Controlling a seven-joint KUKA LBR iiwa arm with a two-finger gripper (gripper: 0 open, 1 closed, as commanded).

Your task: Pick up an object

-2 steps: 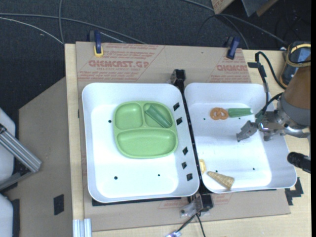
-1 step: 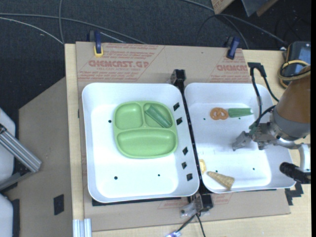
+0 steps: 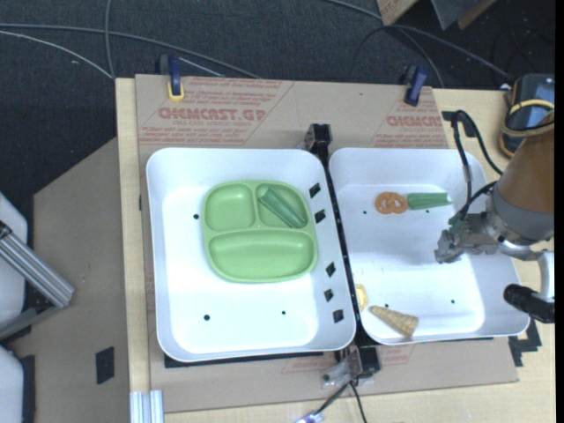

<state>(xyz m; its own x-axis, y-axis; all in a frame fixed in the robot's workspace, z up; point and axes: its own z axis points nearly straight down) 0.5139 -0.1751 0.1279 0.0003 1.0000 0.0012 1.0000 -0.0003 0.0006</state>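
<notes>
White plastic forms the two shallow bins on the surface: the left bin [image 3: 176,263] carries a green divided plate [image 3: 256,254] with a green pod-like piece [image 3: 282,205] lying in its upper right section. In the right bin [image 3: 397,263], a brown pretzel [image 3: 390,204] lies touching a green strip [image 3: 427,201] near the far wall, and a tan cone [image 3: 394,320] rests by the near wall. Reaching over that bin's right side, the hand [image 3: 456,243] sits low, below the strip and well apart from the cone; whether it is clenched or released I cannot tell.
</notes>
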